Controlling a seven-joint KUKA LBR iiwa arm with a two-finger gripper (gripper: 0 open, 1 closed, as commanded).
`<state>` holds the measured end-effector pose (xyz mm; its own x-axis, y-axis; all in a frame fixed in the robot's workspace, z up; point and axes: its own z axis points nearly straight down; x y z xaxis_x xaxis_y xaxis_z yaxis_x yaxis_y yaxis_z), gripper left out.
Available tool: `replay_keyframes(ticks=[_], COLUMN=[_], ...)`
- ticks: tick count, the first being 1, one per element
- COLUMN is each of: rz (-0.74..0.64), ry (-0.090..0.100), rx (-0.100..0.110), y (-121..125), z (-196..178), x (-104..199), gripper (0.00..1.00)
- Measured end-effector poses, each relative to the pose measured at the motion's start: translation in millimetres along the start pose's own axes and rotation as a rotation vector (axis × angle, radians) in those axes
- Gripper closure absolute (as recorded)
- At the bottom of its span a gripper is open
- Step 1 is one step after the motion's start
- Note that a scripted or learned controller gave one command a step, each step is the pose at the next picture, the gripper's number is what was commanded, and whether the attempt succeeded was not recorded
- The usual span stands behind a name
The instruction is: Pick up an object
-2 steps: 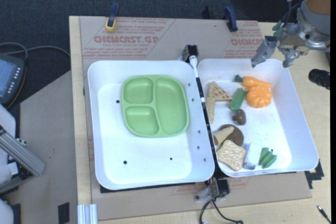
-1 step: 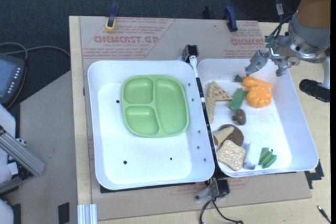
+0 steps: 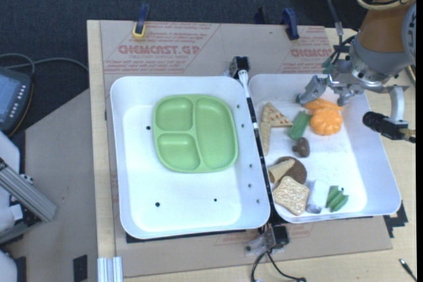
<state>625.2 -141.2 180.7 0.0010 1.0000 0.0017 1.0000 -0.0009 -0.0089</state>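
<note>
My gripper (image 3: 328,94) hangs over the far part of the right bin (image 3: 370,168), its two grey fingers spread apart, so it is open. Just in front of and below it lies an orange pumpkin-like toy (image 3: 326,121), its far edge between the fingertips and not clamped. A green stick (image 3: 299,124) leans against the toy's left side. Further left lies a triangular cracker (image 3: 274,117). A small brown lump (image 3: 301,146) sits below the green stick.
Near the right bin's front lie a brown cookie (image 3: 292,168), a square cracker (image 3: 291,195), a white piece (image 3: 318,193) and green beans (image 3: 337,198). The left bin (image 3: 132,175) holds a green divided plate (image 3: 196,132). A black divider runs between the bins.
</note>
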Motion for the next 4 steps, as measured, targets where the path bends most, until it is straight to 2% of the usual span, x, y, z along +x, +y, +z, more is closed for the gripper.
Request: replay_keyframes(ticks=[1,2,3,4], rz=[-0.001,-0.001,-0.002,0.000], ry=[0.000,0.003,0.002,-0.004], rx=[0.000,-0.011,-0.021,-0.013], y=[-4.2,-1.0,1.9,0.5], z=[45.6,93.7,78.8,34.5], x=[4.8,6.4,6.6,0.0], gripper=[0.00,0.00,1.00,1.00])
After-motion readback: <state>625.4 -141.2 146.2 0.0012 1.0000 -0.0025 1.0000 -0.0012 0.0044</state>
